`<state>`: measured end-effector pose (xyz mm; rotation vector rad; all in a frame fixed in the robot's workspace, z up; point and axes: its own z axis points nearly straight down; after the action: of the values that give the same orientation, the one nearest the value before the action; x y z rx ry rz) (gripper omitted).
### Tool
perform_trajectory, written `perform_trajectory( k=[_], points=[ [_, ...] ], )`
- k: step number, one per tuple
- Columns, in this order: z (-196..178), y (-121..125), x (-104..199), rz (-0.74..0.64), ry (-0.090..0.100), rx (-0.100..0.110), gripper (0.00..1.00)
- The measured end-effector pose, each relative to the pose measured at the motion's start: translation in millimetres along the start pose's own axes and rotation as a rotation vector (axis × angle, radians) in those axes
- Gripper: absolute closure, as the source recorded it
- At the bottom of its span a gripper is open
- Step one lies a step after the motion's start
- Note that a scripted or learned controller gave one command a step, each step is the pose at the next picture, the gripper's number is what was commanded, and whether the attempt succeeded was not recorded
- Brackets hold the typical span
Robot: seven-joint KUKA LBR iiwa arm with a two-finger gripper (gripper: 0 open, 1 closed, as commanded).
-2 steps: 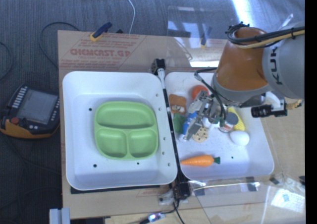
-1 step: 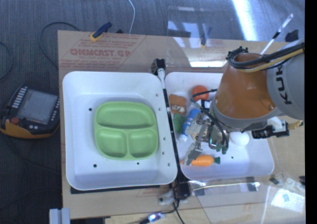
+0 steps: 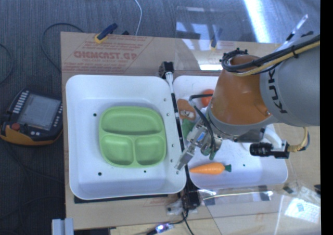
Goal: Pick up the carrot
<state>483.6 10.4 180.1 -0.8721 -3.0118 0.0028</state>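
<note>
camera view, item one: small orange carrot with green top (image 3: 208,168), lying flat on the floor of the right shallow white bin (image 3: 270,177), near its front wall. item two: my tool (image 3: 193,148), just above-left of it, fingers apart, clamping nothing. status: carrot not yet gripped; grasp and lift remain.

"CHEMCAST GP" on bench board (image 3: 104,54)

Carrot (image 3: 208,168) exposed above; bin wall (image 3: 183,174) beside left.
</note>
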Motion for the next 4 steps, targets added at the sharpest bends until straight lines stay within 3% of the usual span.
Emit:
perform_trajectory(
  k=[1,2,3,4],
  points=[
    [-1.5,15.4,-108.7,-0.132,-0.007,-0.002,0.0],
    [-12.5,-83.9,-52.4,-0.267,-0.001,0.001,0.0],
    [0.0,-27.7,-18.0,-0.61,0.001,-0.002,0.0],
    [87.2,-89.0,-66.6,-0.574,-0.013,-0.005,0.0]
  ],
)
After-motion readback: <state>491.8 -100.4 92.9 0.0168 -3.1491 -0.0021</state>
